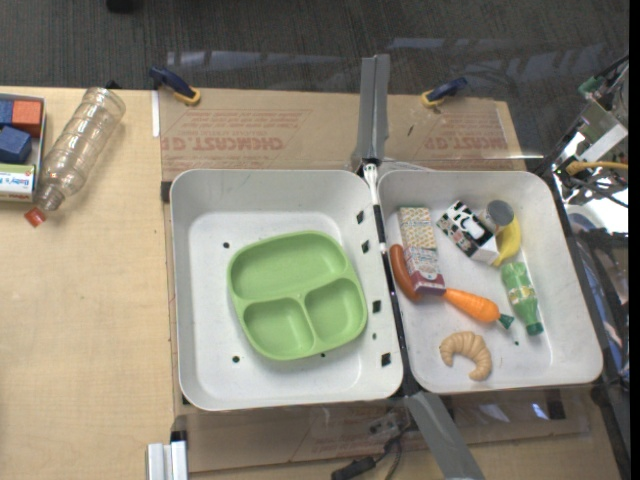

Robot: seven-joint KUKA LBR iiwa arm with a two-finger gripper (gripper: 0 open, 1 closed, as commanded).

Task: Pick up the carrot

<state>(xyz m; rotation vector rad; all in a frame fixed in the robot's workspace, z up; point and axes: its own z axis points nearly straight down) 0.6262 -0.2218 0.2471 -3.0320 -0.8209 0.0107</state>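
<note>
Carrot (472,305) lying in right bin (570,368) btwn sausage (404,271) & croissant (469,353), unlifted; gripper state: cannot tell; pick wholly outstanding.

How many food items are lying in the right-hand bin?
7: a snack packet at upper left, hot dog beside it, carrot in the middle, croissant in front, green bottle at right, banana above it, black-and-white carton at the back.

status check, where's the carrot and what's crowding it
Carrot lying in right bin, untouched. Hot dog and snack packet at its left end, green bottle by its tip, croissant just below.
</note>
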